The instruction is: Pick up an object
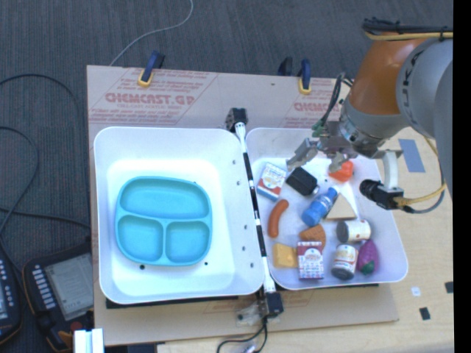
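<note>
Scanning left to right, clock directions taken from the bench centre:

Left bin (110,219): sitting at 9 o'clock, carrying a blue tray (163,220) with three compartments.

Right bin (394,267): sitting at 3 o'clock, crowding its toys together, so any of them is serving as the task's object.

Toys: a carton (271,180) and sausage (277,217) are lying nearest the divider; a black block (300,180) and blue bottle (319,205) are lying just beside each other mid-bin; a jar (344,261) and purple toy (366,257) are sitting at the bin's 5 o'clock corner; an orange toy (341,170) is lying just below the wrist.

Gripper (322,150): hanging over the bin's 12 o'clock end with fingers spread wide apart, gripping nothing, with the block and orange toy nearest to it.

Progress: judging the pick as not yet begun.

Risk: one finger is likely landing on a neighbour instead of beside the target, because the pieces are lying so close.

Risk: rounded toys are probably squirting out as the fingers close.

Risk: a descent near the far wall is possibly fouling the rim.
</note>
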Controlling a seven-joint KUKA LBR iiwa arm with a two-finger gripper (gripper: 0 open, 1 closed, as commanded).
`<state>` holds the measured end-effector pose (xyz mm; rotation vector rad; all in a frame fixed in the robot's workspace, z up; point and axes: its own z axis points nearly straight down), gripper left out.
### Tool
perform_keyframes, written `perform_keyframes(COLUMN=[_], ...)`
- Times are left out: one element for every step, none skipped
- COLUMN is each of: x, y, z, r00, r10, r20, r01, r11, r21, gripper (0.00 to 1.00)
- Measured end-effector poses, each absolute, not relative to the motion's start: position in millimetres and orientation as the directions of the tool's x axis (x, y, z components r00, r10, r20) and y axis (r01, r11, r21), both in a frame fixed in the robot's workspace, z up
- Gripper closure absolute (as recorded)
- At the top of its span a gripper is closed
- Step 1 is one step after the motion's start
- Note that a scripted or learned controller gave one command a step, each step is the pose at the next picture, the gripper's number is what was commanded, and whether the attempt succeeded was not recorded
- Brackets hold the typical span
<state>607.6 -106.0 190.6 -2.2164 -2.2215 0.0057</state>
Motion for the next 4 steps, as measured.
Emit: perform_keyframes(x=[580.8,582.0,581.9,581.6], y=[-143.0,-143.1,-143.0,-142.2], z=[86.4,94.7,94.5,101.0], r00=[-0.003,-0.003,-0.003,-0.004], r10=[1.000,1.000,1.000,1.000], r20=[0.000,0.000,0.000,0.001], r01=[1.000,1.000,1.000,1.000], r11=[0.003,0.003,0.003,0.004], r21=[0.002,0.003,0.002,-0.003], gripper=[0.00,1.00,0.00,1.00])
